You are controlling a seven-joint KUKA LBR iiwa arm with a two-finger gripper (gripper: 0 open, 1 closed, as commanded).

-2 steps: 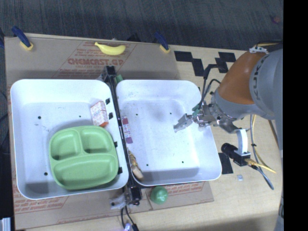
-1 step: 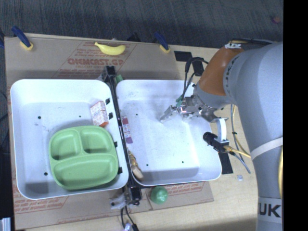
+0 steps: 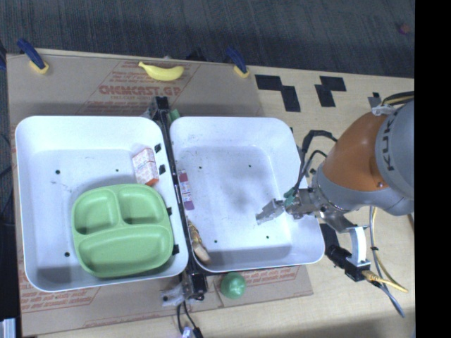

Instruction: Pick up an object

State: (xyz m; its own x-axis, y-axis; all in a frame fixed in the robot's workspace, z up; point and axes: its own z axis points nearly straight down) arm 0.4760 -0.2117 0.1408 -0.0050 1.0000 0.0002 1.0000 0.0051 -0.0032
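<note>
Where the arm (image 3: 366, 167) reaches in from the right, the tool (image 3: 268, 212) hangs over the right bin (image 3: 232, 129), near its right wall; whether the tool is apart or together cannot be told. Nothing shows in its grip. In the left bin (image 3: 42, 160) a green tray (image 3: 123, 227) lies flat, with a small carton (image 3: 144, 166) just beyond its far edge. A slim packet (image 3: 184, 189) lies along the right bin's left wall. A yellow banana (image 3: 161, 70) rests on the cardboard beyond the bins; a green ball (image 3: 232, 284) sits on the counter (image 3: 338, 308) in front of them.
</note>
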